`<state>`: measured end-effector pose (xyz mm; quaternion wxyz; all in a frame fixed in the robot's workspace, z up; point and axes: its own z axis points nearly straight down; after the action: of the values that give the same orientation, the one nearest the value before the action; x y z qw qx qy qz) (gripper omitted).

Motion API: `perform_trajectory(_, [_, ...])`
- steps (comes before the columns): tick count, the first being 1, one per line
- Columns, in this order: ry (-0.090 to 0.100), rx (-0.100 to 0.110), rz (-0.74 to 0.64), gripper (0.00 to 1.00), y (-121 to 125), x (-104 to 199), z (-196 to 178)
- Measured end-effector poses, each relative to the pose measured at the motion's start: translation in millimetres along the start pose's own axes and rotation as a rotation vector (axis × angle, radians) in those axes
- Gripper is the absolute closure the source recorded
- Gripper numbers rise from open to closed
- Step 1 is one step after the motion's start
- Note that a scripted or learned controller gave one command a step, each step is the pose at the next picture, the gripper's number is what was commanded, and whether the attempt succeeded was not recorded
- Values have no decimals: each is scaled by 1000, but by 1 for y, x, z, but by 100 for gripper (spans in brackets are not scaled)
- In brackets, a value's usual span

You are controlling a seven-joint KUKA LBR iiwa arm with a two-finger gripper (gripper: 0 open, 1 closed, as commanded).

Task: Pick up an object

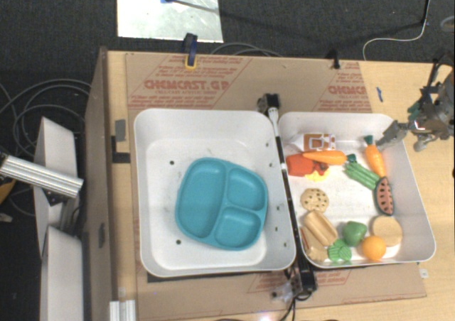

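Observation:
The right white bin [419, 206] holds several toy foods. Among them are a carrot [375, 159], a green pod [361, 174], a watermelon slice [384, 196], a cookie [314, 200], a bread roll [320, 227] and an orange [373, 247]. My gripper [398, 140] hangs at the bin's far right corner, just right of the carrot's top. It looks open, with nothing between its fingers. The rest of the arm runs off the right side.
The left white bin [153, 170] holds a teal divided plate [222, 202]. A red piece [300, 165] and an orange sausage [324, 158] lie by the wall between the bins. A small white-and-orange box [318, 142] sits at the right bin's back.

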<state>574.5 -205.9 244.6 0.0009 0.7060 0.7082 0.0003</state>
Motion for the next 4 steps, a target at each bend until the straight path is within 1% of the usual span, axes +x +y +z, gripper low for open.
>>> perform_trajectory(1, [-1, -2, -5, 0, 56, 9, 93])
perform_trajectory(2, [1, 4, 3, 0, 28, -1, 132])
perform_trajectory(3, [3, 3, -3, 0, 97, 1, 159])
perform_trajectory(4, [0, 2, 3, 0, 44, -1, 133])
